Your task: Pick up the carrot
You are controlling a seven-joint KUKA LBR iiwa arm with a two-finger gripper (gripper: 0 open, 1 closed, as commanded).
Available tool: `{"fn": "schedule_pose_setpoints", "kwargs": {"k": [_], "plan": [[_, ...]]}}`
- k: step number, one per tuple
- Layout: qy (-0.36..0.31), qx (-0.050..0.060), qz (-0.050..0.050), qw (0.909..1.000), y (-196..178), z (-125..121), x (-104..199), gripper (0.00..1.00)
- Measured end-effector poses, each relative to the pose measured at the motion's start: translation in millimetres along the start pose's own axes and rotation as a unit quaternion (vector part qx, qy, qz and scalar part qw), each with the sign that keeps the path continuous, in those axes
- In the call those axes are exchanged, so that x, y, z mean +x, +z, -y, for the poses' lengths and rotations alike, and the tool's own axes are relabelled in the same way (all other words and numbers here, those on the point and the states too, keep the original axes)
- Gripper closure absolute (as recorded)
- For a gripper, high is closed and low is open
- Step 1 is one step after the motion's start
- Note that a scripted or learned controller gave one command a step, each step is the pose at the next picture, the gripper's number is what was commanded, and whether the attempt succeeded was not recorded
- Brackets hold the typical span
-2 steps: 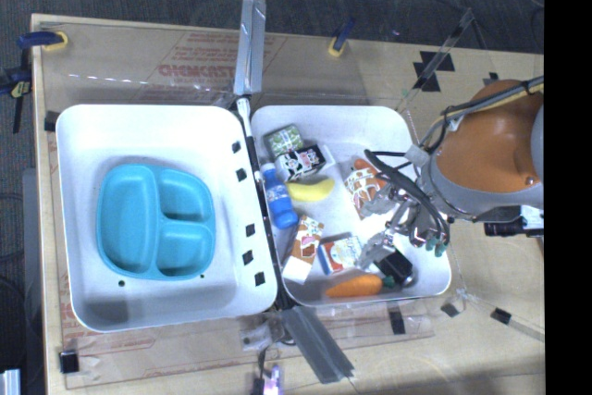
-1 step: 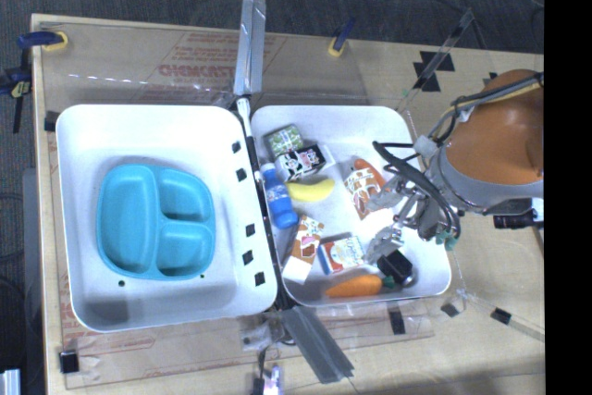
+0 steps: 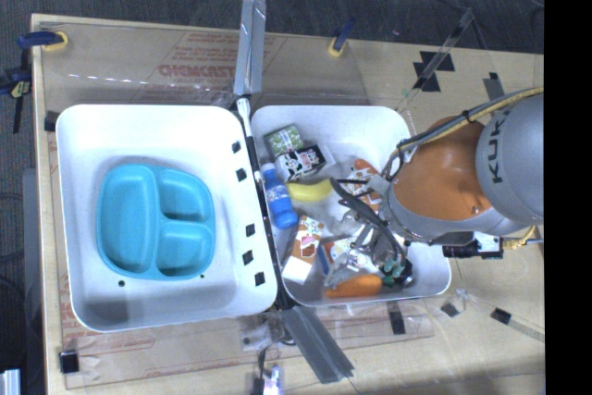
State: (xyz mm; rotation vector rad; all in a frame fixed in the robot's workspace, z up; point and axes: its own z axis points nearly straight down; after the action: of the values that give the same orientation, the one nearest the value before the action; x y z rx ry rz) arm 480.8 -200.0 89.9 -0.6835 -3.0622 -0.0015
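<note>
Start at the near edge of the right bin (image 3: pixel 421 129), operator: there's your carrot (image 3: pixel 354 286), lying flat on its side along the bin's front wall, orange and easy to spot. Right on top of it sits the gripper (image 3: pixel 356 265), down low in the bin with its tip just above the carrot and apparently touching it. The angle and the tangle of cables won't let you read it, so you cannot tell whether it's released or clenched, and you can't see the carrot held.

Just left of the carrot you've got a small white box (image 3: pixel 297 270) against the front corner, and behind it an orange packet (image 3: pixel 306 245). Move up a little and there's a blue bottle (image 3: pixel 277 197) lying along the divider between the two bins, with a yellow banana (image 3: pixel 311 191) just beside it toward the middle. Farther back still, a black-and-white carton (image 3: pixel 302 161) and a green-printed packet (image 3: pixel 282 141) sit near the rear wall.

The arm (image 3: pixel 504 166) comes in from the side, its orange band (image 3: pixel 439 180) hanging over the right bin's edge.

Over in the left bin (image 3: pixel 79 134), a blue compartment tray (image 3: pixel 155 220) rests flat, well apart from the action.
</note>
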Motion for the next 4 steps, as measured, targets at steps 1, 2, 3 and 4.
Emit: {"fn": "schedule_pose_setpoints", "kwargs": {"k": [1,2,3,4], "plan": [[-0.001,0.000,-0.002,1.0000,-8.5,-0.6,0.5,1.00],[-0.001,0.000,-0.002,1.0000,-8.5,-0.7,0.5,0.00],[-0.003,0.000,-0.002,1.0000,-17.5,-2.0,0.3,1.00],[-0.003,0.000,-0.002,1.0000,-17.4,-1.8,0.4,0.00]]}}
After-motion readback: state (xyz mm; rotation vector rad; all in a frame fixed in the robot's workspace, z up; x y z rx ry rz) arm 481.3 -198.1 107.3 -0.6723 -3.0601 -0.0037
